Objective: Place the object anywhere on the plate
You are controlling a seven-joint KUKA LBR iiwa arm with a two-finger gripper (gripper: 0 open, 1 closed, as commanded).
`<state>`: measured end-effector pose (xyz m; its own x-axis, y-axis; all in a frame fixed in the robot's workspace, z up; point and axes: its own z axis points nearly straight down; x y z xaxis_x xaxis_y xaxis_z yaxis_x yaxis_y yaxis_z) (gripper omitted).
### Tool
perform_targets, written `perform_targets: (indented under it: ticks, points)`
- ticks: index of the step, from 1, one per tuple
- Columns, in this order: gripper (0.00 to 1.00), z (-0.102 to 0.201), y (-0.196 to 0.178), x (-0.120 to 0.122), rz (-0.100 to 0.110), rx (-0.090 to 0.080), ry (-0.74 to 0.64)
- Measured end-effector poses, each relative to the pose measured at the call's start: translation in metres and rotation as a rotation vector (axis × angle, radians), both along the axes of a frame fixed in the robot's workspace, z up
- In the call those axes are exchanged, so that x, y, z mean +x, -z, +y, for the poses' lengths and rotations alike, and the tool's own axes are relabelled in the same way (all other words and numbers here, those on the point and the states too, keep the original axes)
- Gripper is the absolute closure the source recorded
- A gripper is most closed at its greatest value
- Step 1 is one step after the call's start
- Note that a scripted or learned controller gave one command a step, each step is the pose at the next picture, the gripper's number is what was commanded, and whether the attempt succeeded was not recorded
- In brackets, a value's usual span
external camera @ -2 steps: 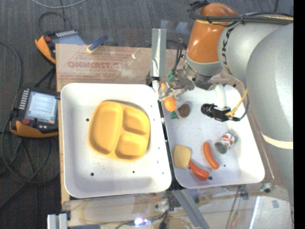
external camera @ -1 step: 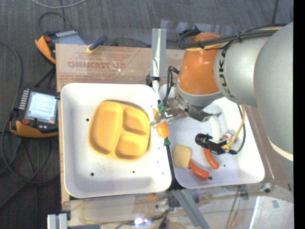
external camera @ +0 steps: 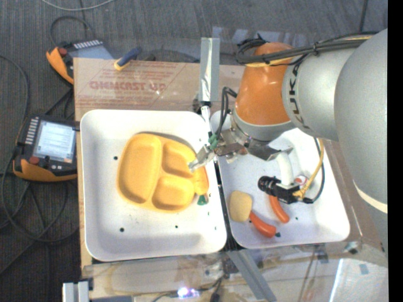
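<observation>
Risk noted: the carrot [external camera: 204,180] lies along the right rim of the plate [external camera: 148,168], apparently only part-way on it, green end toward me. The end effector [external camera: 199,162] hangs just above it, and a nudge from there could roll it off into the gap by the bin wall. Whether the end effector is apart or together, I cannot tell. The left bin [external camera: 107,231] holds plate and carrot. The right bin [external camera: 327,222] holds a tan lump [external camera: 240,206], an orange piece [external camera: 263,225] and a second orange piece [external camera: 279,210].
</observation>
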<state>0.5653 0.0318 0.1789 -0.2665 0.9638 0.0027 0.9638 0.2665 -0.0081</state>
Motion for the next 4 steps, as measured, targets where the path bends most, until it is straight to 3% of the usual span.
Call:
perform_targets:
  ticks: [1, 2, 3, 4]
  points:
    - [1.00, 0.000, -0.004, 0.000, 0.009, 0.001, 0.000]
    - [1.00, 0.086, 0.045, 0.018, 0.001, -0.002, 0.108]
    - [1.00, 0.076, 0.072, 0.020, -0.028, 0.004, 0.152]
    - [1.00, 0.076, 0.068, 0.020, -0.020, 0.004, 0.151]
